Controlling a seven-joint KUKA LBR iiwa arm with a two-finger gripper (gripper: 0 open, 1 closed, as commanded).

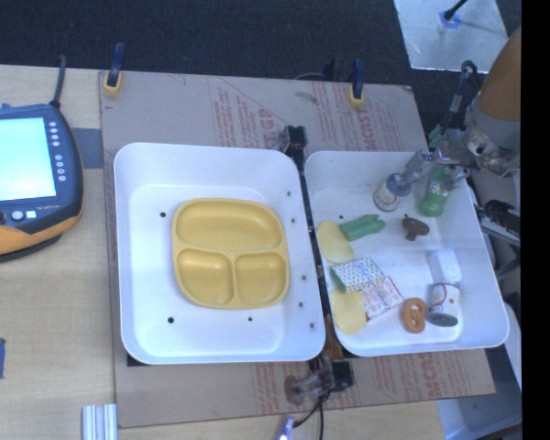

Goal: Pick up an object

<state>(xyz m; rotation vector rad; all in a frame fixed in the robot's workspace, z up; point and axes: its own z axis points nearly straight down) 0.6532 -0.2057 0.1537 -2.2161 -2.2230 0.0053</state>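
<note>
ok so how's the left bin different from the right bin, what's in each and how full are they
The left bin holds one thing, a yellow divided tray lying flat in its middle. The right bin holds many small scattered items, among them a green bottle and a pretzel-shaped piece. The pincer is at the right bin's far edge, away from the left bin. Both bins are white, shallow and set side by side.
</note>
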